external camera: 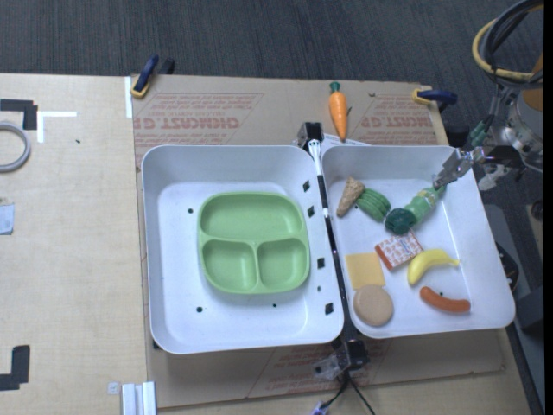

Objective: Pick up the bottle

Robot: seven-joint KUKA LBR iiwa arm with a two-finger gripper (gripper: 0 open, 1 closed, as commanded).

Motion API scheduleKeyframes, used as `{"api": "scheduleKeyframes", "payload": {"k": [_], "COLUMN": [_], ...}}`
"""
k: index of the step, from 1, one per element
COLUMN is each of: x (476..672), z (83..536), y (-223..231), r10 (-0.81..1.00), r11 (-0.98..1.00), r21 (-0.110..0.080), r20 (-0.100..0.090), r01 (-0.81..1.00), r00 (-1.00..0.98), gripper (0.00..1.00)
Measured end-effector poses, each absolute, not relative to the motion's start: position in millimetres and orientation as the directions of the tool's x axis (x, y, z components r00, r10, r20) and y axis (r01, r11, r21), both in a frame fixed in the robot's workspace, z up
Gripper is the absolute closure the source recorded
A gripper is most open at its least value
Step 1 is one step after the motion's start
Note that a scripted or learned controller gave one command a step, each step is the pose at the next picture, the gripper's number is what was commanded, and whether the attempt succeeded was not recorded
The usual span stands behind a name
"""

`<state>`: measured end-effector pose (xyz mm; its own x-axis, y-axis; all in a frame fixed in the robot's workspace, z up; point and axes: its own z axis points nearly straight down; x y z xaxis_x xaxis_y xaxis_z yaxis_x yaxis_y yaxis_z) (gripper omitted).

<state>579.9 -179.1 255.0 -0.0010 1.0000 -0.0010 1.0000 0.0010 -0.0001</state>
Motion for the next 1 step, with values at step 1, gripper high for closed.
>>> {"api": "scheduleKeyframes", "payload": {"k": [1], "x": [580.4], "z": [264.7], "y": [-179.4], "r10": [1.0], "r11": [0.003], "r21": [0.001], "r20": [-0.002], "r01": [1.0], "r00": [-0.003], "gripper": [1.0]}}
